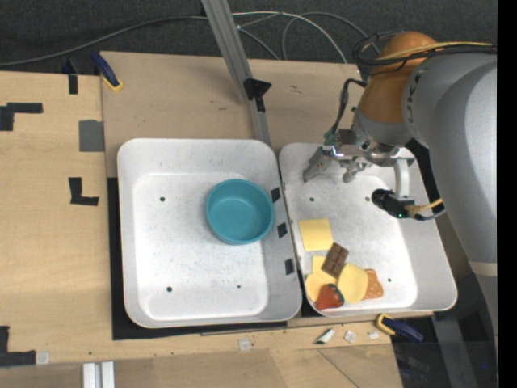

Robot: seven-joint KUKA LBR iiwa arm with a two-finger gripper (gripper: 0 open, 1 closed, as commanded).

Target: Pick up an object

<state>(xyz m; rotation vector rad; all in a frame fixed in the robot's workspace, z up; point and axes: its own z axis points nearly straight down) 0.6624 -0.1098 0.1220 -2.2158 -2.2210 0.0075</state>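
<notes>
Evidently the pick has not yet begun in earnest: nothing is lifted, and the arm is only at the approach stage. Going left to right, the left bin (145, 241) holds a blue bowl (238, 210) near its middle, lying well apart from the arm. In the right bin (420, 273) a yellow block (316, 234) sits near the left wall, and just below it a small pile gathers at the near corner: a brown piece (335, 258), a pale yellow disc (352, 283), a red piece (328, 297) and an orange piece (372, 284), touching or overlapping one another. The gripper (333, 168) hangs over the far end of the right bin, fingers spread open and holding nothing. The arm (452, 111) reaches in from the right, wrist bent down over that bin. The next move likely calls for travelling toward the pile or the block, then descending onto one piece.
</notes>
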